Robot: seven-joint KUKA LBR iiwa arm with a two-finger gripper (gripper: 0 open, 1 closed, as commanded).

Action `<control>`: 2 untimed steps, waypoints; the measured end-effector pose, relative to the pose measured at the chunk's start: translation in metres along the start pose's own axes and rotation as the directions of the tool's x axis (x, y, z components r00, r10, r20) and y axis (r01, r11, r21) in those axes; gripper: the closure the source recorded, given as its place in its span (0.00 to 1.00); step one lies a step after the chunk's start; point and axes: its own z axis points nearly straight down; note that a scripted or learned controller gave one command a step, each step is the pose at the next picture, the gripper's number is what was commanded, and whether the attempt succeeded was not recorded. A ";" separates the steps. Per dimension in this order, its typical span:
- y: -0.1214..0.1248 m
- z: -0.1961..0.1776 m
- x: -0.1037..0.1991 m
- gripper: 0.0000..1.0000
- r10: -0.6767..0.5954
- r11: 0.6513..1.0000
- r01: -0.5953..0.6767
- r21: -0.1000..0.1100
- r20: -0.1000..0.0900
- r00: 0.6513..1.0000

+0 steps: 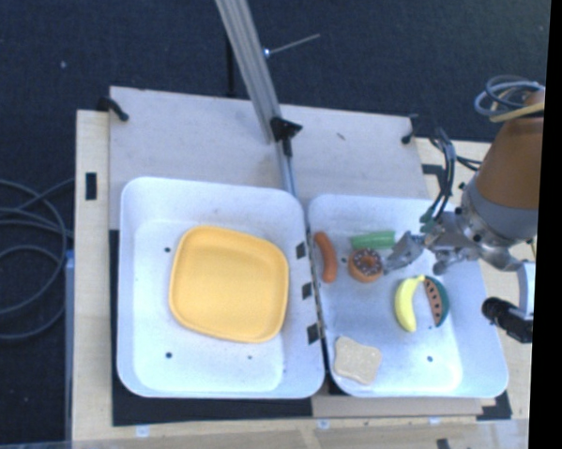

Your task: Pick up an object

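Note:
The right bin holds several toy foods: a brown sausage, a green piece, a round orange-brown pastry, a yellow banana, a watermelon slice and a slice of bread. My gripper hangs over the upper middle of this bin, just right of the pastry and above the banana. Its fingers stand open, one finger pointing toward the pastry, and nothing is between them.
A yellow square plate lies in the left bin. A metal pole slants up from the divide between the bins. Cables lie off the bench at left.

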 end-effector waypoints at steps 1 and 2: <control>0.002 0.061 0.004 0.00 0.000 1.000 0.000 0.005 0.000 1.000; -0.002 0.104 0.001 0.00 0.001 1.000 -0.001 0.004 0.000 1.000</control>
